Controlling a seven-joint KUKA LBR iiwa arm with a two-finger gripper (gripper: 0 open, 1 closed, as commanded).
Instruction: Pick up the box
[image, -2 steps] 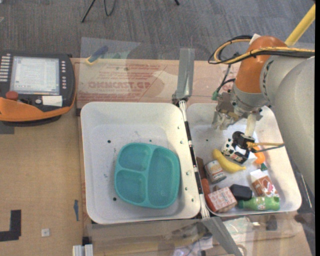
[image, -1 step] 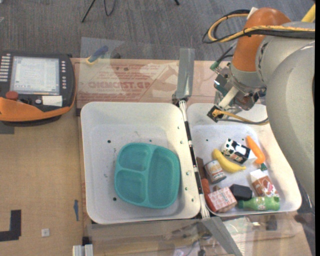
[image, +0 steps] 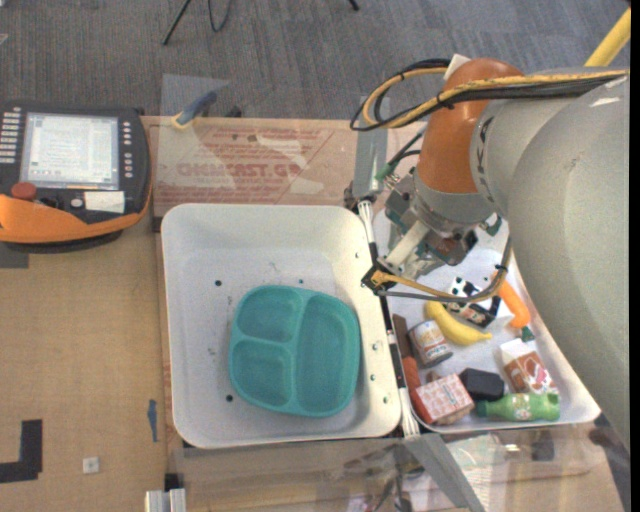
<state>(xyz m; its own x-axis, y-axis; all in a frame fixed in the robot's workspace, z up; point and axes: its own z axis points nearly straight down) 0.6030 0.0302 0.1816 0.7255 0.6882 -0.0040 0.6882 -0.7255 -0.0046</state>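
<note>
The jaws (image: 432, 250) are being held over the far part of the right bin (image: 575, 405); whether they are open or closed cannot be told. The red-and-white box (image: 442, 397) is lying at that bin's near left corner, well apart from the jaws, nothing gripping it. Risk being judged: a small can (image: 431, 341), a banana (image: 455, 325) and a black block (image: 483, 384) are crowding the box, so a neighbour may be struck or grasped instead.
</note>
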